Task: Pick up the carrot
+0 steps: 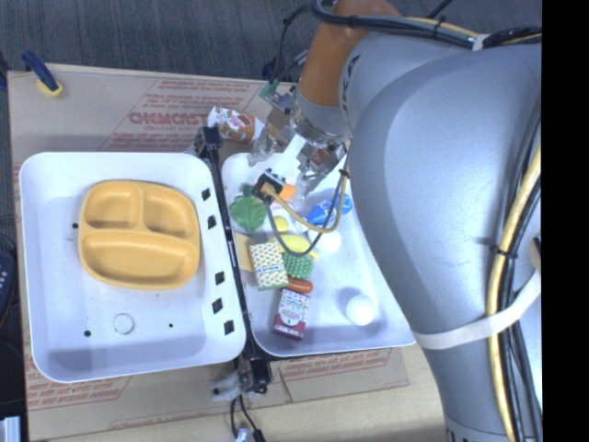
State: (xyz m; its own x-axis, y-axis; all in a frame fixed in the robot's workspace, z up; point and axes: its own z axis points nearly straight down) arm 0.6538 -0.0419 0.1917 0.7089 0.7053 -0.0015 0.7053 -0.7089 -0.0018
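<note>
The end effector (293, 159) hangs over the far part of the right bin (382, 288) w/ fingers apart, gripping nothing — the carrot (286, 191), a small orange bit, lies just below it, beside the green toy (247, 213).

Lay scattered: yellow divided tray (138, 231) in the left bin (37, 274), ketchup bottle (291, 309), white egg (360, 308), green leaf (247, 213), well below the gripper.
</note>
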